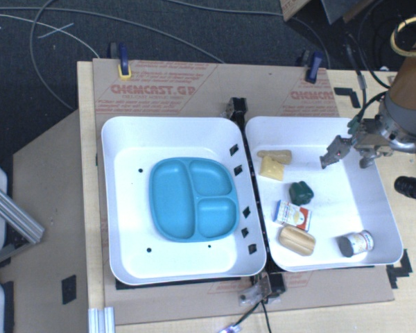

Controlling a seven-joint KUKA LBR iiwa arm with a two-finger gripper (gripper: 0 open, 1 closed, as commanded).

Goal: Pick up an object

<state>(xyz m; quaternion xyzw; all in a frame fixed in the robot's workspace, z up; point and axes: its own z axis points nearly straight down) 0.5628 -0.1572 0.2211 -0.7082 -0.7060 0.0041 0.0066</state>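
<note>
My gripper [348, 158] hangs over the upper right part of the right bin [333, 132], its two dark fingers spread apart with nothing between them. Below and left of it in that bin lie a pale yellow block [274, 164], a dark green lump [301, 192], a small red and white packet [292, 216], a tan bread-like piece [297, 240] and a small grey and white jar [355, 243] on its side. The yellow block is the nearest of these, a short way left of the gripper.
The left bin [125, 144] holds a blue divided plate [194, 198]. A black divider with clips [241, 179] runs between the bins. Blue clamps [125, 61] [313, 66] hold the cardboard at the back edge. Cables trail across the dark floor behind.
</note>
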